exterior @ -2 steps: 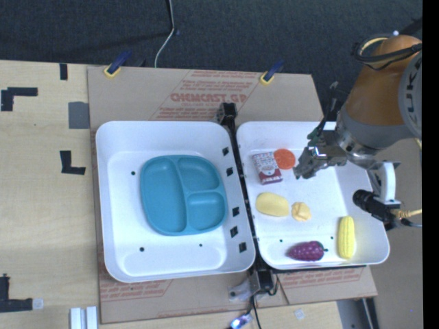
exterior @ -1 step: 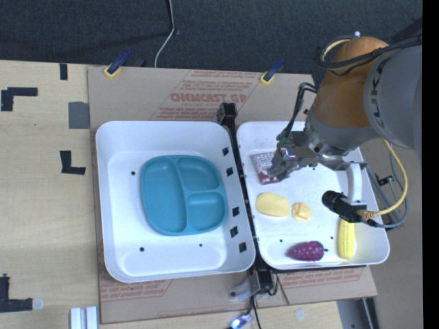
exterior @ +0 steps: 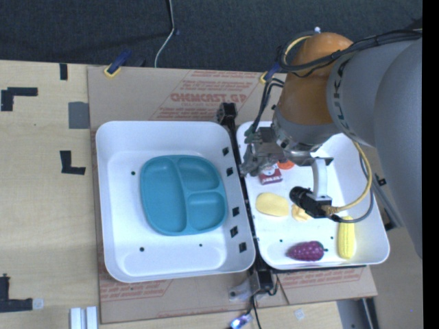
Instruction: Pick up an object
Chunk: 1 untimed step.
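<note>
The grey KUKA arm with its orange band (exterior: 312,81) reached in from the right and hung low over the right-hand shallow white bin (exterior: 367,252), its gripper (exterior: 259,157) down near that bin's upper left corner, close against the divide between the two bins. The metal fingers were bunched in shadow beneath the wrist, and I could not tell how far they stood open, nor whether anything lay between them. Just below the gripper, touching or nearly touching it, sat a small red and white packet-like object (exterior: 271,177) (too small to read clearly). An orange scrap (exterior: 286,164) peeped out beside it under the wrist.

Further down the same bin lay a pale yellow rounded lump (exterior: 272,205), and just right of it a smaller yellow piece (exterior: 300,214), partly hidden behind a black fitting (exterior: 306,201) on the arm's cabling. A yellow corn cob (exterior: 346,240) lay upright along the bin's right side, with a purple bunch of grapes (exterior: 305,251) near the bottom edge, close to the cob's left.

The left-hand white bin (exterior: 116,156) held a teal divided plastic plate (exterior: 183,194), lying flat in its middle. Both bins rested on a brown cardboard sheet (exterior: 192,94) upon the wooden worktop (exterior: 41,218).
</note>
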Tool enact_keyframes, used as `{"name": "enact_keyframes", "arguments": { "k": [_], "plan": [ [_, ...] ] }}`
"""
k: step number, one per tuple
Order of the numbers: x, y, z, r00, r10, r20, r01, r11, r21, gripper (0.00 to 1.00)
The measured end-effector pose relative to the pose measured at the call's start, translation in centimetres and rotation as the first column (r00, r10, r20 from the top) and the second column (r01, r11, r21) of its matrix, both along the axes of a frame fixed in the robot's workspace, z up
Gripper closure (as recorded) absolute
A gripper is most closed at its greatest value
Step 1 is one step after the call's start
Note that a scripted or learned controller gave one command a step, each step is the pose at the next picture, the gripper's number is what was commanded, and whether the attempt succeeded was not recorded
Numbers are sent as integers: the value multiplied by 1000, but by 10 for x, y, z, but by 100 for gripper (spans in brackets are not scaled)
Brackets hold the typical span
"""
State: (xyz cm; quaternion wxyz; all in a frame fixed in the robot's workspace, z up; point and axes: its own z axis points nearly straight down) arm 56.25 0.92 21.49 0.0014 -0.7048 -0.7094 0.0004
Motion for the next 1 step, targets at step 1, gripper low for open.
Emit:
{"name": "enact_keyframes", "arguments": {
  "k": [1],
  "plan": [
    [8,53,-8,1000,0,0,0,1000,0,100]
  ]
}}
